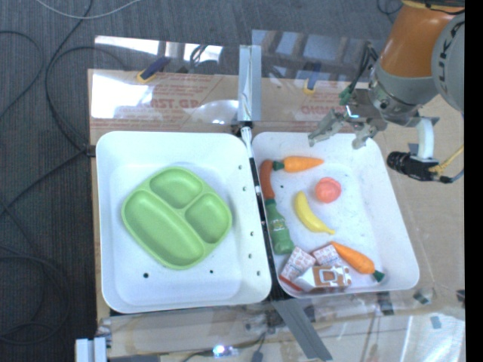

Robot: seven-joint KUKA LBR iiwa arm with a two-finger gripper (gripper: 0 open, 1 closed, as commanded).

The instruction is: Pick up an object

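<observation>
My gripper (342, 134) hangs open above the far edge of the right bin (392, 202), with nothing between its spread fingers. Just below it lies an orange carrot (299, 164), and nearer the bin's middle sit a pink-red tomato (327, 190) and a yellow banana (310, 213). Along the bin's left wall lie a reddish sausage (266, 178) and a green bottle (278, 230). At the near end are a second carrot (355, 259) and small printed packets (315, 268).
The left bin (121, 277) holds a green three-compartment plate (176, 216). A metal divider post (248, 81) stands behind the gap between the bins. Cardboard and clear panels line the back. A black cable end (411, 164) hangs right of the right bin.
</observation>
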